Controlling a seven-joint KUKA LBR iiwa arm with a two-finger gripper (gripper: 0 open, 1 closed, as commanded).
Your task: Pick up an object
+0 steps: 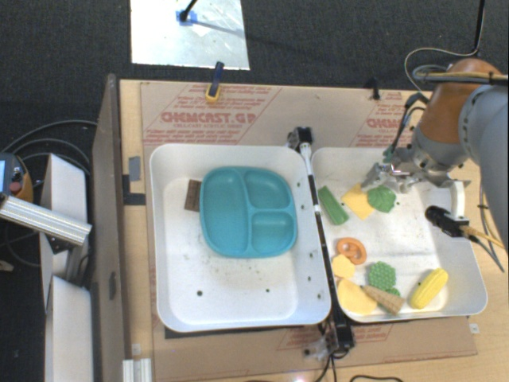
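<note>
Overhead, two white bins (pixel 171 293) sit on a cardboard-covered bench (pixel 238 114) above dark carpet (pixel 64 38).

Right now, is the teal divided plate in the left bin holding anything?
Empty. The teal plate lies flat in the left bin, and all three compartments show bare teal. The small brown piece lies beside its left edge, on the bin floor.

Even, bright overhead light; the white bins (pixel 238 309) look slightly washed out. Beyond them, a shiny sheet (pixel 189 21) glares. Soft shadows; mild overall blur.
</note>
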